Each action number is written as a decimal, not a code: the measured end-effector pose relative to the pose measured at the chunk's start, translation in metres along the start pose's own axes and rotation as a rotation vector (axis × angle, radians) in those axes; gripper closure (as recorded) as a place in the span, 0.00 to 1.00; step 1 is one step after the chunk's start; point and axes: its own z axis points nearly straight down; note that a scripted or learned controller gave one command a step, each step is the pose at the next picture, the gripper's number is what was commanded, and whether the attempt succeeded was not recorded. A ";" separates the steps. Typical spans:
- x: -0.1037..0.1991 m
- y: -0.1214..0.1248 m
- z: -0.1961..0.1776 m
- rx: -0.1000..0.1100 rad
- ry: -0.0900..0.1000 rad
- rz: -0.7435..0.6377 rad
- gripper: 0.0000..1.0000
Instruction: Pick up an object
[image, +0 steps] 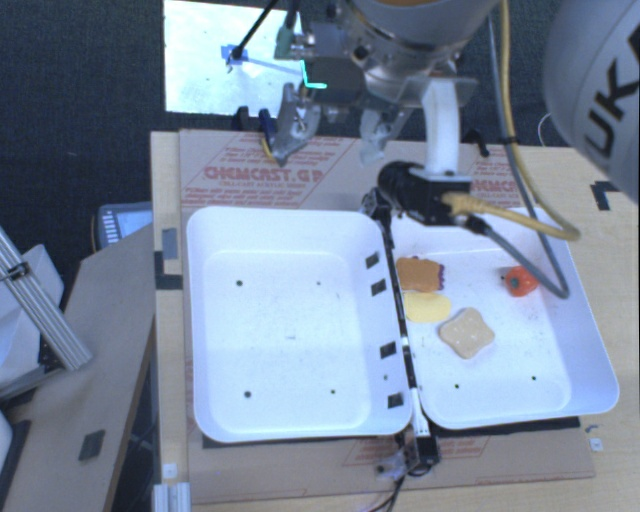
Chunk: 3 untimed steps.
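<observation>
My gripper hangs high over the back of the bench, behind both bins, with its two fingers spread wide apart and nothing between them. Four items lie in the right bin. An orange-brown piece with a purple edge is near the divider. A flat yellow slice lies just in front of it. A beige bread slice is closer to the front. A small red fruit sits alone toward the right.
The left bin sits beside the right one, and the two meet at a clipped seam. Printed cardboard lies under and behind the bins. A grey cable trails over the right bin.
</observation>
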 end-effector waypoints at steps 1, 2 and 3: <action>0.000 0.000 0.000 0.000 0.000 0.000 0.00; -0.003 0.120 0.014 0.000 -0.003 0.012 0.00; -0.002 0.116 0.000 0.000 -0.001 0.006 1.00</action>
